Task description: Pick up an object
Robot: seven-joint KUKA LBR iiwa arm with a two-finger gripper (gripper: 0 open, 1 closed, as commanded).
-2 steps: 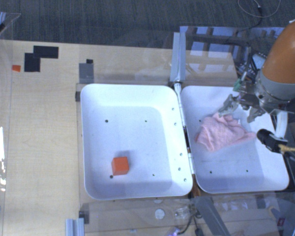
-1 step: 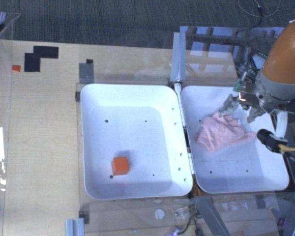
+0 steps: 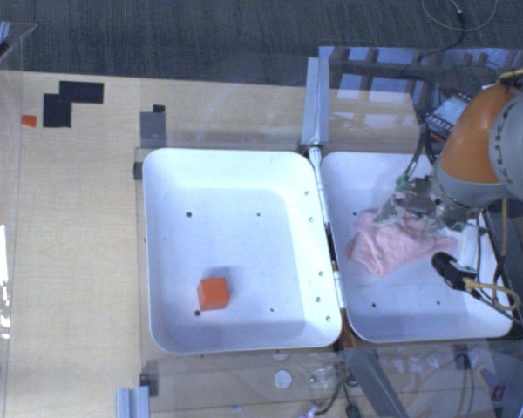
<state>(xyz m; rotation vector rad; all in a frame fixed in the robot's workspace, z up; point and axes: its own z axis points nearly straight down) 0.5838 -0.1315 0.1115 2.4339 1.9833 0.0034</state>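
Observation:
A crumpled pink cloth (image 3: 394, 244) lies in the right bin (image 3: 392, 316), toward its middle. My gripper (image 3: 411, 212) is down at the cloth's upper right edge, right on the fabric, under the grey and orange wrist. A small orange cube (image 3: 213, 293) sits in the left bin (image 3: 231, 190), near its front left.
A metal divider rail (image 3: 325, 233) runs between the two bins. Black cables (image 3: 458, 273) hang by the arm at the right bin's right side. Dark markers (image 3: 68, 101) lie on the wooden bench at far left.

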